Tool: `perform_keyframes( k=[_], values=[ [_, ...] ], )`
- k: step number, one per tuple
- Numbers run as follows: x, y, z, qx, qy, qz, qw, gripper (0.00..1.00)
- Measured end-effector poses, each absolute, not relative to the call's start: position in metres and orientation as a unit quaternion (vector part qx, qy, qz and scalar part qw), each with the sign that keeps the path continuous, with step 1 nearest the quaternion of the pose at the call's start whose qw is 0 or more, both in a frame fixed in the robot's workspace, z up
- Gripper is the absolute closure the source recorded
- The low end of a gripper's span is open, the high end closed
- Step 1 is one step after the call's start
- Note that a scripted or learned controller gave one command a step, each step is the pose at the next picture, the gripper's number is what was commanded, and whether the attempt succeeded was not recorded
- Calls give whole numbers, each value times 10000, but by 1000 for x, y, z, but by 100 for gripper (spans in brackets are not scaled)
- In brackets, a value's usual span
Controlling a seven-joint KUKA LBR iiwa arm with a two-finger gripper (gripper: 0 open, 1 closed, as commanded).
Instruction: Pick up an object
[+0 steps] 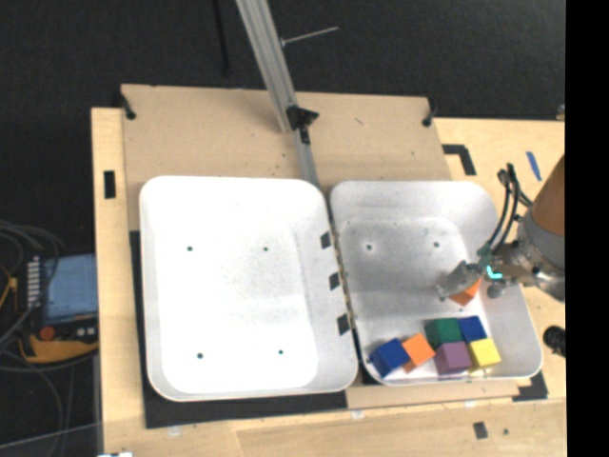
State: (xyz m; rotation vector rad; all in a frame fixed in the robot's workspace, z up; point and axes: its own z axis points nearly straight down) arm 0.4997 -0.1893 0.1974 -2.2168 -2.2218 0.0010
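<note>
Grey metal of the end effector (466, 284) shows at the right of the frame, low over the right-hand bin (409, 208), with a small teal light glowing on its body. An orange block (464, 295) sits right at its tip, pressed against or between the fingers; whether they are clenched on it or merely touching it cannot be told from this angle. Behind it the arm (547, 217) leaves the frame at the right edge, dark cables looping along its wrist.

Lower in the same bin, along its near wall, lies a cluster of blocks: a blue block (389, 355) at the left, a second orange block (418, 348) beside it, a purple block (453, 356), a yellow block (484, 352), and behind them a green block (443, 332) and another blue one (470, 327). The left-hand bin (238, 284) is white, with four small dark dots on its floor.

Both bins rest on a light wooden surface (276, 131). A grey metal pole (271, 60) slants up from between the bins toward the top of the frame. At the left edge, a blue box (71, 288) and tangled cables lie on a dark floor.
</note>
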Motion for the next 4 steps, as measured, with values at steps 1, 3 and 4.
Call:
perform_keyframes(
  k=[1, 3, 4],
  values=[
    [501, -189, 199, -7067, -7075, -9, -4, 0],
    [496, -193, 98, -7077, -7065, -7, -36, 0],
    [498, -193, 110, -7102, -7039, -29, -54, 100]
  ],
)
